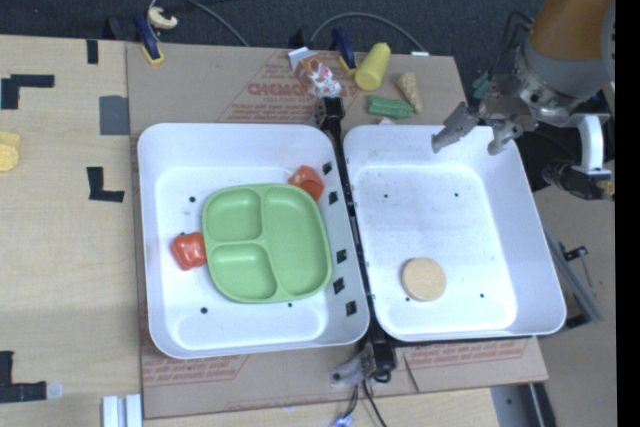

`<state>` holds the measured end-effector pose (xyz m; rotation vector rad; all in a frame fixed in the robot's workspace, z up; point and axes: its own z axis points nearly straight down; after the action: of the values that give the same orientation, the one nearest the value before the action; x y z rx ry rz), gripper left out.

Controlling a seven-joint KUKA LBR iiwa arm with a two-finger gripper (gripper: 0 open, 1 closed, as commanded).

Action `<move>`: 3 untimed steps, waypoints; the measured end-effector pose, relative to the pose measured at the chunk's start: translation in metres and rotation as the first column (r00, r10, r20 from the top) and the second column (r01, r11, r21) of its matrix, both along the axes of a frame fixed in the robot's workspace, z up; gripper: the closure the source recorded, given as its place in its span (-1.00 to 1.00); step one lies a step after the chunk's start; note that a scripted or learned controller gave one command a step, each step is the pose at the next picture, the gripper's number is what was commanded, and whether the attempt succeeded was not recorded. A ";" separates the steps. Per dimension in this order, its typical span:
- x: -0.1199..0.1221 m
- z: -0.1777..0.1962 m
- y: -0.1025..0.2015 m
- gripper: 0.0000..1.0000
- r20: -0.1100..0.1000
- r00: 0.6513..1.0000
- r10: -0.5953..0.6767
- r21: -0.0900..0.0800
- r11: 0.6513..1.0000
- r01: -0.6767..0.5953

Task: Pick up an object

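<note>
Camera view: round cookie [424, 278], lying flat.

We see the claw [476, 136] over the right bin's [520, 215] far edge; a biscuit [424, 278] lies nearer us below it, a sectioned plate [267, 242] in the left bin [165, 215].

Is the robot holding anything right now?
No. The gripper is open above the right white bin's back edge, with nothing between its fingers. The round tan cookie lies untouched.
</note>
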<state>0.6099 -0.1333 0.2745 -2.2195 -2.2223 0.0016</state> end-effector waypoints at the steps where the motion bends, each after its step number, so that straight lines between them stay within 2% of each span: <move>1: -0.066 -0.086 0.024 -1.00 -0.003 1.000 -0.001 0.001 1.000 0.001; 2: -0.126 -0.188 0.022 -1.00 0.000 1.000 -0.001 0.002 1.000 0.001; 3: -0.126 -0.178 0.021 1.00 0.000 1.000 -0.002 0.001 1.000 0.002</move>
<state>0.4841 -0.1119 0.0963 -2.2208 -2.2197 0.0002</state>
